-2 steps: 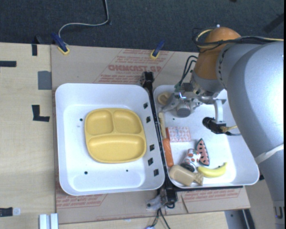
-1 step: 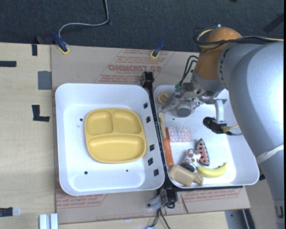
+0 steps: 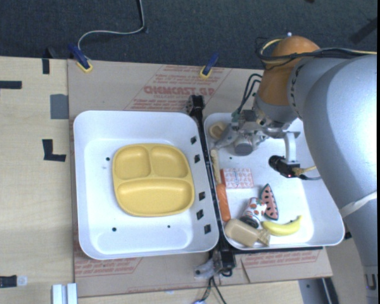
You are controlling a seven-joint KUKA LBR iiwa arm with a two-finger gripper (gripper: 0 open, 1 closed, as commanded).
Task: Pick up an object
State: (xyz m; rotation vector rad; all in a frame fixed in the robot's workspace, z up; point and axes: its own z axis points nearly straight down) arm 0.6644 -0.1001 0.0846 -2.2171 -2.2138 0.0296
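Yellow banana (image 3: 282, 227) sits at the near edge of the right bin (image 3: 316, 201), beside a watermelon slice (image 3: 268, 201) and a tan block (image 3: 244, 233), all of it unlifted, so the pick looks undone. Over at the bin's far left the gripper (image 3: 240, 141) hangs low, the grey arm bent steeply down; whether it's spread or pinched I can't tell. A yellow divided plate (image 3: 154, 179) lies in the left bin (image 3: 92, 170).

The arm (image 3: 342, 119) is a thick, smooth grey casing with a rounded orange band (image 3: 284, 75) above the wrist. Thin dark cables loop beside the band. Below it sits the claw (image 3: 240, 138), grey metal with small dark fittings.
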